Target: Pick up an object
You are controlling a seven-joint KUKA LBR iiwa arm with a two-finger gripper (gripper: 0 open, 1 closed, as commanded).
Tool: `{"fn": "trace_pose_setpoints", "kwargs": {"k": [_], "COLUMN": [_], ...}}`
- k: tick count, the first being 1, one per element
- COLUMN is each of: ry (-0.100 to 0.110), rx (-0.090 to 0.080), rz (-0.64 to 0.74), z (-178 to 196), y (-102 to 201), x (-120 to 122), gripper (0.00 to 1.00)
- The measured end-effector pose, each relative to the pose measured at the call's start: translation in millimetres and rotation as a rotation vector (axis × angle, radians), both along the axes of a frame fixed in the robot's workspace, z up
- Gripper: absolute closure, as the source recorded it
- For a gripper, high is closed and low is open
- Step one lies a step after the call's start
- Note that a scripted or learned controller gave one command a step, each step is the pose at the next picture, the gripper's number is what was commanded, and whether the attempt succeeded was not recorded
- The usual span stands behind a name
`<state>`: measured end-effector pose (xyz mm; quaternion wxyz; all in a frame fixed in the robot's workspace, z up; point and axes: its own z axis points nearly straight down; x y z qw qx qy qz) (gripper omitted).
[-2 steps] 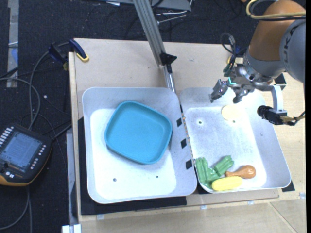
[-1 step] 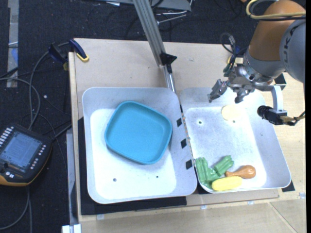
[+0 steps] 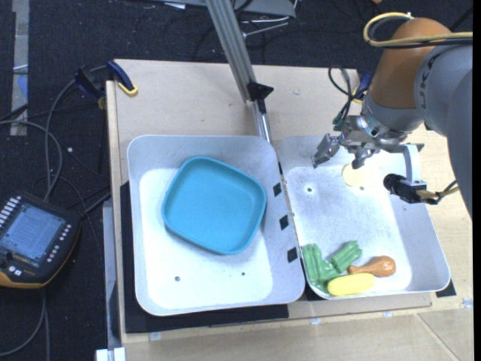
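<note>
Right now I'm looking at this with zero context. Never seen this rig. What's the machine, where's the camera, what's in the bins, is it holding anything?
It is one robot arm, grey with an orange band, reaching in from the right. A single fixed camera looks down at a slant on a bench with two shallow white bins. The left bin holds a blue square plate. The right bin has toy items bunched at its near edge: green pieces, a yellow piece and an orange-brown piece. The gripper hangs over the far end of the right bin, well away from the toys. Nothing shows between its fingers, so it holds nothing.
</note>
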<state>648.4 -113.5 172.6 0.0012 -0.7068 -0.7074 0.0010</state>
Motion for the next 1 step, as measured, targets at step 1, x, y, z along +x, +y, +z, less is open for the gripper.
{"fn": "trace_pose_setpoints", "kwargs": {"k": [1], "ry": [0.003], "rx": [0.000], "rz": [-0.001], "z": [-63.5], "y": [1.7], "x": [-1.1], "gripper": [0.00]}}
